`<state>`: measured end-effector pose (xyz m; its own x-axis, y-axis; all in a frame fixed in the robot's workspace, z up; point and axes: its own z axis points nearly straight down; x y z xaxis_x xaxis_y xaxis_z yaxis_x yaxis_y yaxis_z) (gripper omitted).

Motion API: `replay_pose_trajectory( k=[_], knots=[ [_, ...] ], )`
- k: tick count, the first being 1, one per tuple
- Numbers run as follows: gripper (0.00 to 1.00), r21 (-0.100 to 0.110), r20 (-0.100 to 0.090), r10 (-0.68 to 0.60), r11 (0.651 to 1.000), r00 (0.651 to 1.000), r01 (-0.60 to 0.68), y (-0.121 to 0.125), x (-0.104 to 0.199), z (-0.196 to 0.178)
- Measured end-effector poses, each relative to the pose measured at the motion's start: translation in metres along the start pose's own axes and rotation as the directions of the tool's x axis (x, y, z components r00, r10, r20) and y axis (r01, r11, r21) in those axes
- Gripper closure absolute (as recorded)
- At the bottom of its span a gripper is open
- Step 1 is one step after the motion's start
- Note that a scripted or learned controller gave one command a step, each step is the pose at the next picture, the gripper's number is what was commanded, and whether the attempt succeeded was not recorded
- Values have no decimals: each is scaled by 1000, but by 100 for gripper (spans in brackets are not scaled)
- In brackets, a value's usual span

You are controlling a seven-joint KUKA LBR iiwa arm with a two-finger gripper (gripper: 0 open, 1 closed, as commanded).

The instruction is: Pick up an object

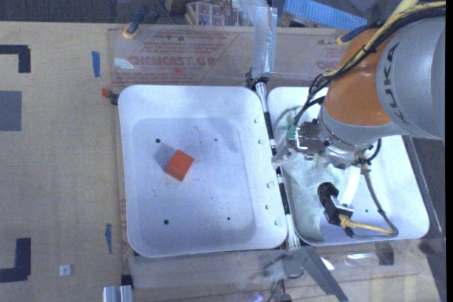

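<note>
A small orange-red cube (180, 165) lies alone on the floor of the left bin (141, 102), left of its centre. My gripper (309, 150) hangs low over the left half of the right bin (417, 216), under the grey wrist with its orange band, which hides most of it from above. It is far from the cube, across the wall between the bins. I see nothing that is clearly held in it. Something pale and crumpled (306, 177) lies on the right bin's floor just below the gripper.
The two bins touch along a ridge (272, 159) with small fasteners. A clear plastic sheet (184, 56) and cardboard clutter lie behind the bins. The wooden bench (56, 173) stretches to the left with blue tape marks.
</note>
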<state>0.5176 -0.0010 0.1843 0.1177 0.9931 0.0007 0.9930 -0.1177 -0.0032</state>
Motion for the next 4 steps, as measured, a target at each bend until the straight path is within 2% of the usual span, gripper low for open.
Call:
replay_pose_trajectory(
  k=[4],
  knots=[
    [0, 0, 0, 0, 1000, 1000, 0, 0, 0, 0]
  ],
)
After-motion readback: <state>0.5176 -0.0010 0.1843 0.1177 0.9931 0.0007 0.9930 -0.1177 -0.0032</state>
